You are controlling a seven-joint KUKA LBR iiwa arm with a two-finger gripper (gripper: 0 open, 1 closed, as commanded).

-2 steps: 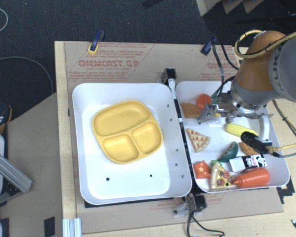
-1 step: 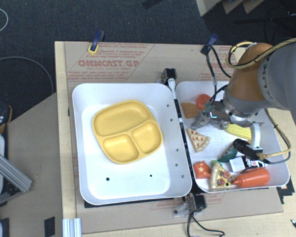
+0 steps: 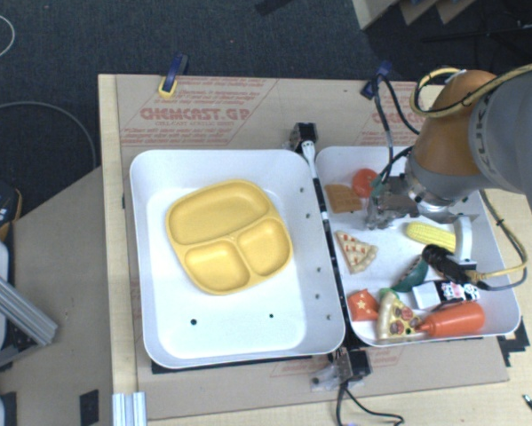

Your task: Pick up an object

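Note:
My gripper hangs low in the upper middle of the right bin, pointing left. Just left of it lie a brown toast piece and a red tomato. A pizza slice lies just below it. A yellow corn cob sits to the lower right of the gripper. Nothing shows between its fingers.
The left bin holds a yellow divided plate. Near the right bin's front lie a strawberry, a second pizza slice, a carrot-like orange piece and a teal piece. The arm covers the bin's upper right.

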